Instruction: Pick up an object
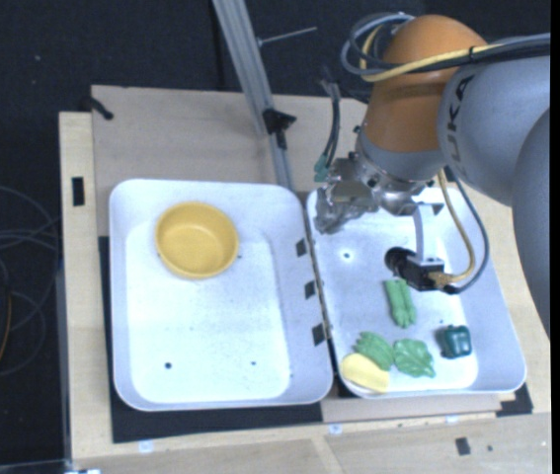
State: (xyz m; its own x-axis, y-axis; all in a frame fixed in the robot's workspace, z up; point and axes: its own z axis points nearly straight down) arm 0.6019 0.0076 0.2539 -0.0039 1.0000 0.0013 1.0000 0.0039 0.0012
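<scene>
Start at your left: the left bin (131,363) sits flat on the tabletop (82,265) and holds a single yellow bowl (197,240), upright, toward its far left part, with bare white floor around it. It stands well apart from the arm, so it looks like no candidate for this try.

Move right across the divide and you meet the hand (331,210), hanging over the far left corner of the right bin (502,363), close to the wall the two bins share. Nothing shows between its parts, and you cannot tell from this slant whether it is apart or together.

The things to pick lie in the right bin's near half, well apart from the hand: a pale yellow piece (363,371) at the near wall, two green leafy pieces (373,349) (415,358) just beside it, a green long piece (399,302) farther in, and a dark green block (454,341) to the right. They are clustered, so a clean grasp likely needs care.
</scene>
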